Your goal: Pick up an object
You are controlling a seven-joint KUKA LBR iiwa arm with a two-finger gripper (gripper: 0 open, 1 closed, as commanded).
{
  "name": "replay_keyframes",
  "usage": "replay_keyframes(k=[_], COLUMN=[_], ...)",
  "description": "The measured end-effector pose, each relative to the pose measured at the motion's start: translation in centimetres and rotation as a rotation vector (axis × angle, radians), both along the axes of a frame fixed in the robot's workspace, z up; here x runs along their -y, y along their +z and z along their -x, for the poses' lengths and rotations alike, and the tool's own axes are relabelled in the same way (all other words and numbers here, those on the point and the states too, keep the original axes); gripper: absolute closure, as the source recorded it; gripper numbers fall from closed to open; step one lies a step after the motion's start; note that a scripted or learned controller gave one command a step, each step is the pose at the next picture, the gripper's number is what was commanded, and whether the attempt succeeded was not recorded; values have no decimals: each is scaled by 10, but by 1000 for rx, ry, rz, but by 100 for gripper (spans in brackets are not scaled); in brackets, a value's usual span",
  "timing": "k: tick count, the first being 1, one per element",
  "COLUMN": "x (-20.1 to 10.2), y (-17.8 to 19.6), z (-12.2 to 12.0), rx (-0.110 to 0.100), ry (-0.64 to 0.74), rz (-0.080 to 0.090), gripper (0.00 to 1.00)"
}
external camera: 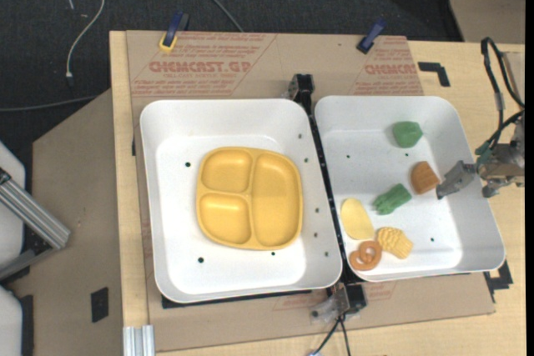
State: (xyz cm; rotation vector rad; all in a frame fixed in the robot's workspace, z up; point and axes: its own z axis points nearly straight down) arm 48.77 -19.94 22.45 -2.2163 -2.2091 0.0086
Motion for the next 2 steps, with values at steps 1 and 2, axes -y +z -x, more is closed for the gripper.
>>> replay_keyframes(k=[1, 2], x=[0, -1], y=[5, -52], z=[-2, 8], rx=[9, 4], ry=[4, 3], rz=[3, 0], gripper=[0, 0])
